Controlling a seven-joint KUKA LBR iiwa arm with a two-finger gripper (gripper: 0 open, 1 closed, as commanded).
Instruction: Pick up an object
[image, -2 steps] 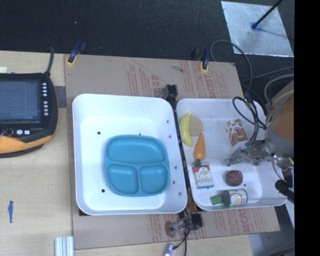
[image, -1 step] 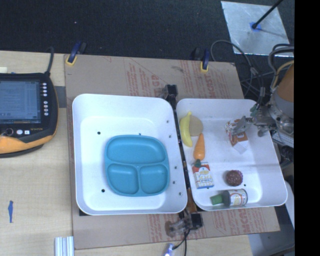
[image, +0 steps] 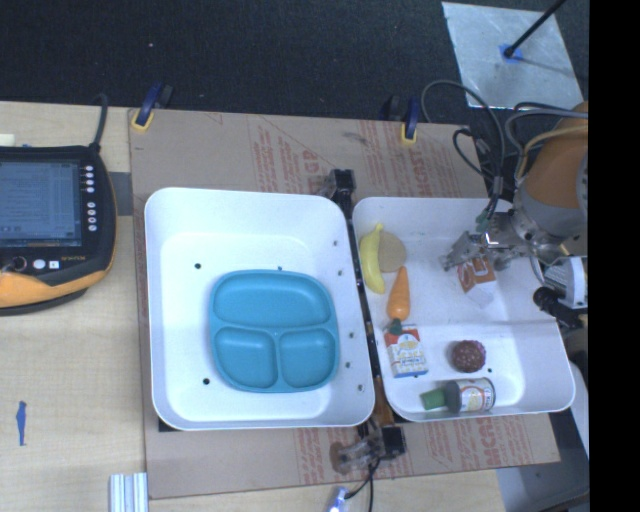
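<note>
In the right bin (image: 540, 385) lie a yellow banana (image: 372, 260), an orange carrot (image: 399, 292), a small red and white carton (image: 405, 352), a dark brown round piece (image: 467, 355) and a bottle on its side (image: 462, 396) with a green cap. My gripper (image: 486, 250) hangs over the bin's far right part, with the grey arm and its orange band (image: 553, 168) behind it. A small brown and white packet (image: 477, 276) sits right under the gripper, and I cannot tell whether it is held or lying on the bin floor.
The left bin (image: 180, 300) holds a blue divided plate (image: 273, 329). A tablet with an orange rim (image: 45, 225) lies at the far left of the bench. Cables (image: 480, 120) loop behind the right bin, and clamps sit between the bins.
</note>
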